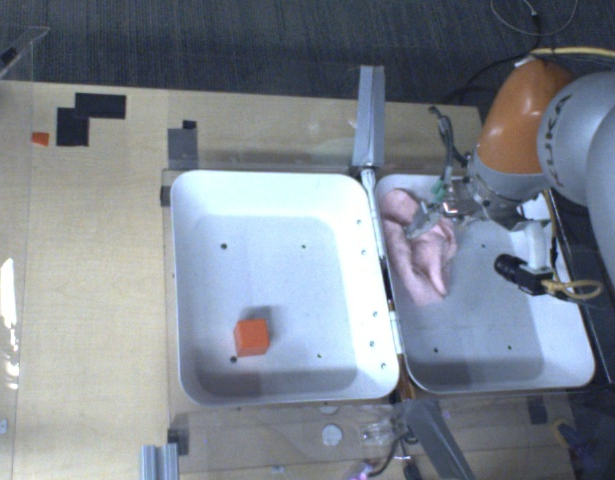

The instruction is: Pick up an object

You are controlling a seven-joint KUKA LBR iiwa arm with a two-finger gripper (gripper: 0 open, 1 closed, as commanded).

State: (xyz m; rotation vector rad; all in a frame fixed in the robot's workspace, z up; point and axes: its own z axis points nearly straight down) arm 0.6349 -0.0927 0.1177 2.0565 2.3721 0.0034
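A limp pink cloth-like object lies at the left side of the right bin, against the wall next to the left bin. My gripper is low over the cloth's upper part and looks in contact with it, with the orange-banded wrist behind it to the right. A small orange block rests in the lower left part of the left bin, far from the gripper.
A grey metal post rises between the bins at the back. A black plug with a yellow cable hangs over the right bin's right side. Black markers sit on the wooden bench at far left.
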